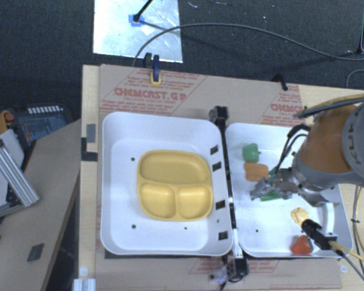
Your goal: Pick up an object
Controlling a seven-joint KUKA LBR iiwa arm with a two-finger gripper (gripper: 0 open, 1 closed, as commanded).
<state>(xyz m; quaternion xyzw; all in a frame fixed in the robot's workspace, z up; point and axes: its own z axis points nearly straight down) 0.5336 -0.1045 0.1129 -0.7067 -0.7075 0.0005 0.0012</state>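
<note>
In the right bin (259, 234) lie several small objects. A green piece (250, 153) sits near the back, with an orange piece (256, 172) just in front of it. A yellow piece (298, 215) and a red piece (301, 244) lie toward the front right. My gripper (263, 189) is low over the middle of this bin, right beside the orange piece. A sliver of another green object (270, 198) peeks out just under it. The arm's wrist hides what lies directly beneath.
The left bin (117, 169) holds a yellow divided plate (172, 185). A black divider with clips (224, 174) runs between the two bins. Cables trail along the right bin's front right edge near the red piece.
</note>
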